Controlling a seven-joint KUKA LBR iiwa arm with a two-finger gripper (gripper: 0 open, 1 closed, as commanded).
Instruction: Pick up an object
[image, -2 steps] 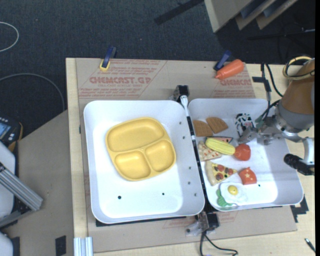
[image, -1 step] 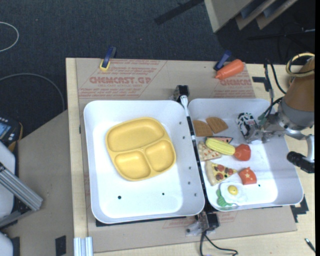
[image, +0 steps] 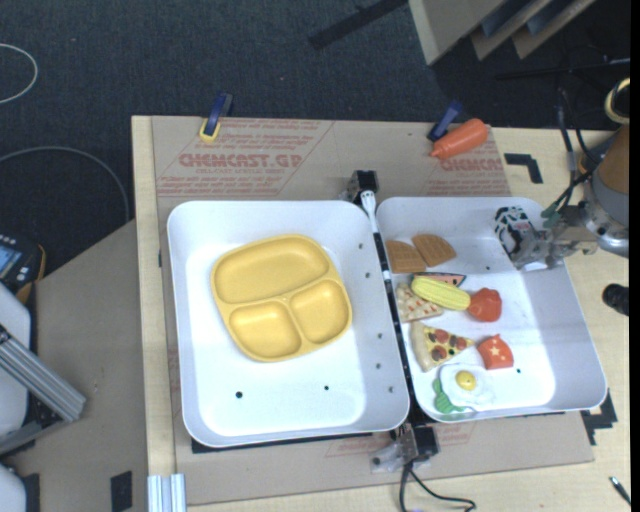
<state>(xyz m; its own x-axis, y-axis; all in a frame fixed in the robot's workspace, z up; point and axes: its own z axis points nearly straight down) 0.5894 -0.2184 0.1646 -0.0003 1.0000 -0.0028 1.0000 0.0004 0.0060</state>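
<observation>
Above the right bin's (image: 560, 330) far corner, we see the gripper (image: 522, 238) poised, its grip state impossible to tell, toy foods (image: 450, 330) lying nearby.

Bench surface and items resting on it

The cardboard-covered bench (image: 300, 155) carries two white bins, left bin (image: 190, 300) and right bin (image: 560, 340), side by side and touching; clamps (image: 212, 118) grip its far edge.

claw (image: 522, 240) over right bin (image: 570, 330) | toy food (image: 450, 320) | yellow plate (image: 281, 297) left bin (image: 200, 300)
</observation>
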